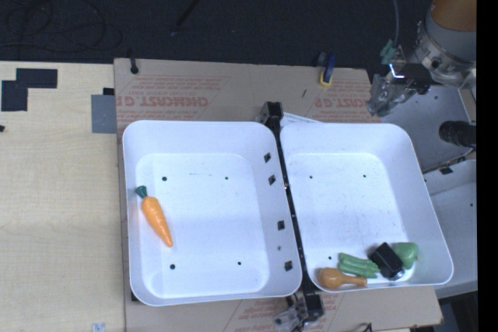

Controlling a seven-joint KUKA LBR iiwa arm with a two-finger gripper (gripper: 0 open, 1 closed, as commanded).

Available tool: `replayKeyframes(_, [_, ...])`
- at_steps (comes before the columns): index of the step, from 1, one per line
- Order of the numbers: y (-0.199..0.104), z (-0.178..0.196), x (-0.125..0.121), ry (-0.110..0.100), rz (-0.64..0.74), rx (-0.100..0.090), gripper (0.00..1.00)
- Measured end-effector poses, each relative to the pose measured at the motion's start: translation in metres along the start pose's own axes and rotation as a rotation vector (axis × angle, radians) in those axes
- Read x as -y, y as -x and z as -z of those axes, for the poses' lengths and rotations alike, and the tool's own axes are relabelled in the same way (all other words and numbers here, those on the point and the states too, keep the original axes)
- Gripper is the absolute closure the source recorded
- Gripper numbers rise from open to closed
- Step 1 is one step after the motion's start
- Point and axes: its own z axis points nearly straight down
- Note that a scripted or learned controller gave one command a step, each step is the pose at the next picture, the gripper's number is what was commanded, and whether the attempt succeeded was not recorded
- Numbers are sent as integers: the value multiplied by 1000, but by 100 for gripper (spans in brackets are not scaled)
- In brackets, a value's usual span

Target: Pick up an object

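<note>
An orange toy carrot [156, 218] with a green top lies near the left wall of the left bin [198, 138]. In the right bin [350, 138], at the near right corner, sit a green pea pod [357, 265], an orange pear-shaped piece [340, 278], a black block [386, 260] and a green rounded piece [406, 251], packed close together. My gripper [383, 99] hangs beyond the far right corner of the right bin, well apart from every object and with nothing seen in it.
Both bins rest on a brown cardboard sheet [233, 93]. A black divider strip [282, 190] runs between the bins. A blue and yellow clip [327, 70] stands at the far edge of the cardboard. Cables lie on the dark floor behind.
</note>
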Motion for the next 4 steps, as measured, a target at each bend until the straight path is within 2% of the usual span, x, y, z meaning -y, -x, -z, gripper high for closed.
replayKeyframes(1, [40, -108, -36, -9, -2, 0, 100])
replayKeyframes(2, [-51, -18, -34, 4, 9, -2, 100])
replayKeyframes(3, [-11, -20, -2, -5, -2, -1, 100])
replayKeyframes(4, [29, -110, -37, -6, -1, 0, 100])
